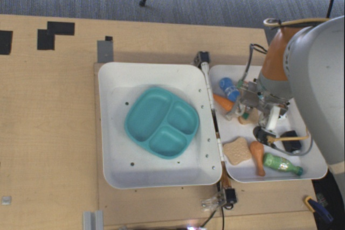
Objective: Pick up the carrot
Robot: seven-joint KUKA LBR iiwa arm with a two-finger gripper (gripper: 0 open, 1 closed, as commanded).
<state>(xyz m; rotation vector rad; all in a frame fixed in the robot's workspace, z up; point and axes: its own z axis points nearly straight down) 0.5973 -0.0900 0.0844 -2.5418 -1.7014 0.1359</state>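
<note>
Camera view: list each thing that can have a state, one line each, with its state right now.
carrot: lying in the right bin near its left wall, by the gripper.
gripper: low over the right bin, next to the carrot.
teal plate: flat in the left bin, right side up.
green bottle: lying on its side.
bread slice: lying flat.
drumstick: lying down beside the bread slice.

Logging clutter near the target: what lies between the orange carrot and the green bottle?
In the camera view, between the orange carrot and the green bottle lie a tan bread slice and an orange drumstick-shaped toy.
</note>
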